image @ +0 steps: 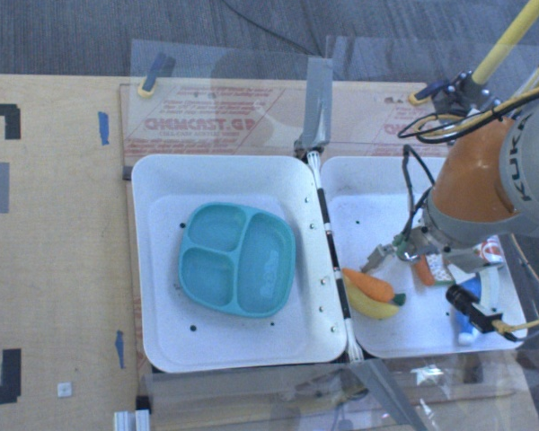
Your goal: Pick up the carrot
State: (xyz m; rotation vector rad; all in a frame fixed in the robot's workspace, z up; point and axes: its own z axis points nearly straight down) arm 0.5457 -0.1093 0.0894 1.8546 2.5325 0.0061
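The carrot [368,285], orange with a small green top, lies in the right bin [377,191] near its left wall, resting against a yellow banana [374,307]. My gripper [393,257] hangs just up and right of the carrot, under the arm's orange band [472,182]. It looks open: one grey finger [376,259] points toward the carrot's upper side, and nothing is between the fingers. The carrot is not held.
A small orange-red item [424,272] and a blue and white object [472,311] lie in the right bin under the wrist. The left bin [157,196] holds a teal divided plate [238,259]. Cables [449,119] trail behind the arm.
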